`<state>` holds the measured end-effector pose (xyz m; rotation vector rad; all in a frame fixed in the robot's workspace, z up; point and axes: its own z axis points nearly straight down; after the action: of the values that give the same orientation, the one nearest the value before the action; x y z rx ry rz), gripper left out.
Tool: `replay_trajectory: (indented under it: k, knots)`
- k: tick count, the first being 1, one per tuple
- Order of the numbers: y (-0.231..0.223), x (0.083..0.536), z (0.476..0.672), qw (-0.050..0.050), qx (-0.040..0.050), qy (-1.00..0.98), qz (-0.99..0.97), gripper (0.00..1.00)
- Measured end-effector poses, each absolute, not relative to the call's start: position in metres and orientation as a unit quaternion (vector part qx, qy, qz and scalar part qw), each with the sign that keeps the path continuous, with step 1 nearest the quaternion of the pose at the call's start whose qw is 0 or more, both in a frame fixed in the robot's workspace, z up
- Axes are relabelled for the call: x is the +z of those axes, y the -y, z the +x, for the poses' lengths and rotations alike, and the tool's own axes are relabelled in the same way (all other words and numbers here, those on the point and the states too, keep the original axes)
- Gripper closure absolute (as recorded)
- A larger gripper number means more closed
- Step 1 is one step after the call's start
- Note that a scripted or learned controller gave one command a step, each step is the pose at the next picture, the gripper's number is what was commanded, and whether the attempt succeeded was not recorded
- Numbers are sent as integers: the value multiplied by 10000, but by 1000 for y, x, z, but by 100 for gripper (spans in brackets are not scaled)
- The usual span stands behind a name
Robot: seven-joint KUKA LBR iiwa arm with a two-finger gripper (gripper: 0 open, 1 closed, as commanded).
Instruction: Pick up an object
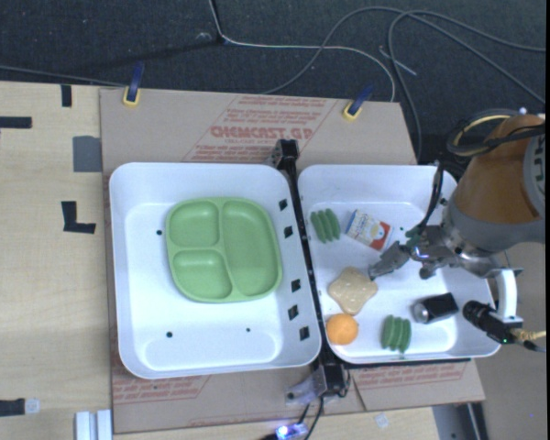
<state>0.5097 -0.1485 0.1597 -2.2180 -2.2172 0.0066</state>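
Observation:
My gripper (390,260) hangs over the middle of the right bin (394,178), reaching in from the right under the grey and orange arm. Just left of and below its tip lies a beige bread-like piece (351,290). A white carton with a red patch (368,228) lies up and to the left of the tip. A ribbed green piece (325,225) rests near the bin's left wall. An orange ball (342,329) and a second ribbed green piece (396,334) sit along the front. Nothing shows in the gripper's grasp.
The left bin (133,246) holds a green divided plate (224,249). A black divider (299,246) runs between the two bins. Both bins sit on a cardboard sheet (257,126), with cables on the dark floor behind.

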Motion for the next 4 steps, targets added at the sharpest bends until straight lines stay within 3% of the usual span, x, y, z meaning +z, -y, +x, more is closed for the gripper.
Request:
replay_trajectory:
  k: [1,2,4]
  knots:
    - [156,106,514,26,22,7071,-7071,0]
    - [155,118,515,19,9,7077,-7065,100]
    - [148,239,520,-25,-14,7080,-7062,100]
